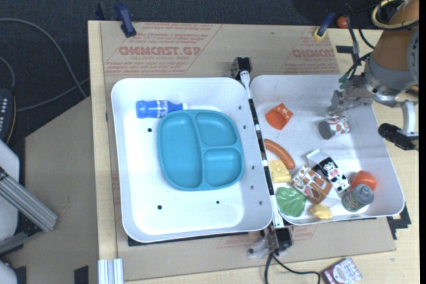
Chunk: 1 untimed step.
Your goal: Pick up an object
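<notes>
Near the bottom edge of the frame, a small red packet (pixel 341 271) lies on the desk (pixel 200 263). Above it, the right bin (pixel 303 93) holds a pile of toy food at lower right. The gripper (pixel 345 103) hangs at upper right, just above a small can (pixel 335 126); the gripper's opening I cannot tell. A blue tray (pixel 200 148) fills the left bin (pixel 133 163).
</notes>
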Tool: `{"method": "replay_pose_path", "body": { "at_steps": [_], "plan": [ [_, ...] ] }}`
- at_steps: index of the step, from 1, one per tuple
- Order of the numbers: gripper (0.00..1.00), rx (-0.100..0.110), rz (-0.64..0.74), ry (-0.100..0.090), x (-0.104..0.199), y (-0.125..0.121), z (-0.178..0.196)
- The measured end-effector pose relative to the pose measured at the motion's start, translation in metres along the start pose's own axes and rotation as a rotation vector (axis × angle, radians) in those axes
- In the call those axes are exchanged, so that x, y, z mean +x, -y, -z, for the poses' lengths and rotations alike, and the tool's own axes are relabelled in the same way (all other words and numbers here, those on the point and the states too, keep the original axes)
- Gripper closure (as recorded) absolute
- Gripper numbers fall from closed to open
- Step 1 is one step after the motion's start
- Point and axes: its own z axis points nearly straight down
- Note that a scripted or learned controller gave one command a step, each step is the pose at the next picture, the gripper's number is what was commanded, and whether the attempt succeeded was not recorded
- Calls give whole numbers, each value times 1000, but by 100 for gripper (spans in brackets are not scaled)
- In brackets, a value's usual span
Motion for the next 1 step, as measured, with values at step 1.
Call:
{"method": "replay_pose_path", "body": {
  "at_steps": [1],
  "plan": [
    [0, 1, 1, -3, 2, 0, 0]
  ]
}}
